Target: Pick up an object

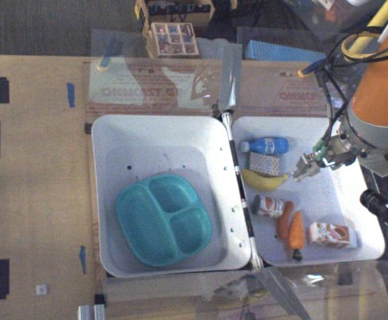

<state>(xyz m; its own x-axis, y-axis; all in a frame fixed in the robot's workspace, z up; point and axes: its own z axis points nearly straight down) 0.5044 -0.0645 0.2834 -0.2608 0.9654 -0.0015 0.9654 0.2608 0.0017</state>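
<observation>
Hovering over the right bin (371, 242), the end effector (305, 170) sat at 3 o'clock of the banana (264, 180), nothing gripped; open/closed: couldn't tell. Risk: descent clips the banana w/o centering, nudging it into the blue bottle (266, 145).

Bins (114, 135): two
Plate (163, 219): one
Bottle (266, 145): one
Banana (264, 181): one
Carrot (297, 231): one
Can (269, 207): one
Carton (330, 234): one

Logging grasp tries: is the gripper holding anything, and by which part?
Nothing is held: the gripper hovers over the right bin, just right of the banana.
</observation>
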